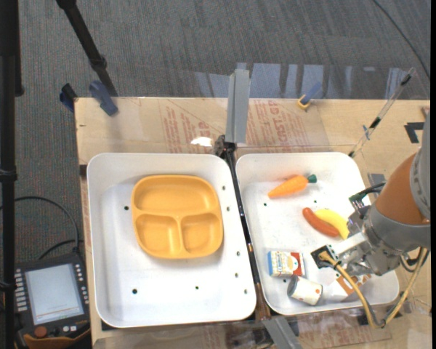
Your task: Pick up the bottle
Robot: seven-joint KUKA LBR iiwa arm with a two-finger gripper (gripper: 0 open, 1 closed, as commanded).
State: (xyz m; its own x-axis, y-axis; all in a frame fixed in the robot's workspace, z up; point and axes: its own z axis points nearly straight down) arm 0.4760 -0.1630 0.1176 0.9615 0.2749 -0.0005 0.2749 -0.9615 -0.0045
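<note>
A small white bottle (305, 291) lies on its side near the front edge of the right bin (258, 167). My gripper (347, 275) hangs low over the front right part of that bin, just right of the bottle and slightly behind it. The arm reaches in from the right and covers the bin's front right corner. Nothing can be seen held in the gripper.
A small carton (284, 262) stands just behind the bottle. Further back lie a red pepper (318, 222), a yellow banana (334, 220) and an orange carrot (291, 186). In the left bin (102, 267) sits a yellow divided plate (178, 216).
</note>
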